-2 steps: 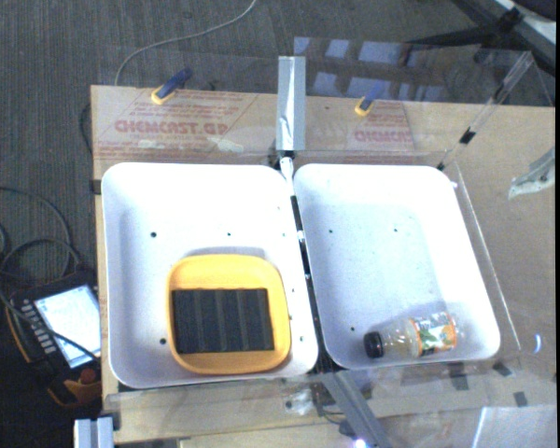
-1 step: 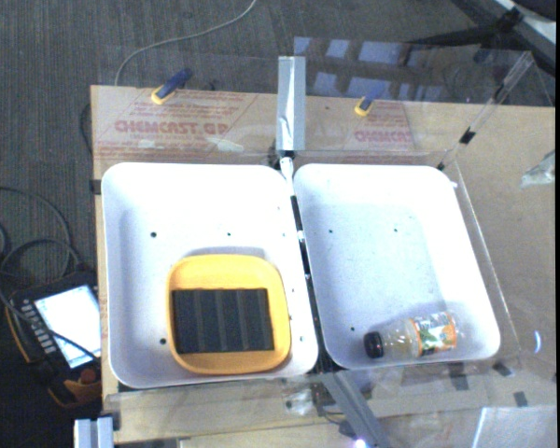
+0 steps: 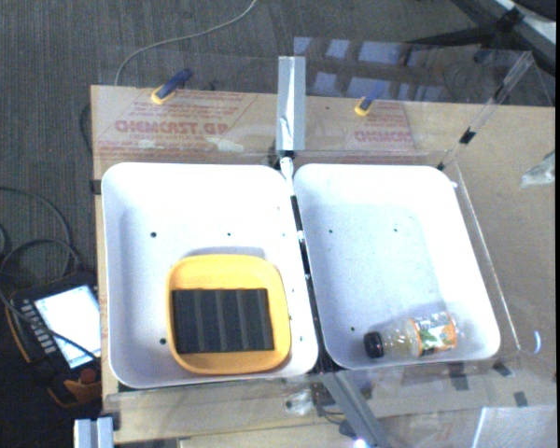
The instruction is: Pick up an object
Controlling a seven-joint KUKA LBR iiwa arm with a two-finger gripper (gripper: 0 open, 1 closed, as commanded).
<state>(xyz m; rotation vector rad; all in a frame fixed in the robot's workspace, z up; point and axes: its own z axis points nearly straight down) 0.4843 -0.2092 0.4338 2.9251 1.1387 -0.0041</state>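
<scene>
A yellow square tray-like object [image 3: 230, 315] with a dark ribbed centre lies in the left bin [image 3: 140, 203], toward its front. A small clear bottle [image 3: 413, 336] with a black cap and an orange-green label lies on its side in the right bin [image 3: 392, 222], near the front right corner, cap pointing left.
The two white bins sit side by side on a cardboard-covered bench [image 3: 196, 129]. A metal post [image 3: 290, 101] stands behind the seam between them. Clear plastic walls [image 3: 485, 101] rise at the back right. A tablet device [image 3: 56, 320] and cables lie on the floor at left.
</scene>
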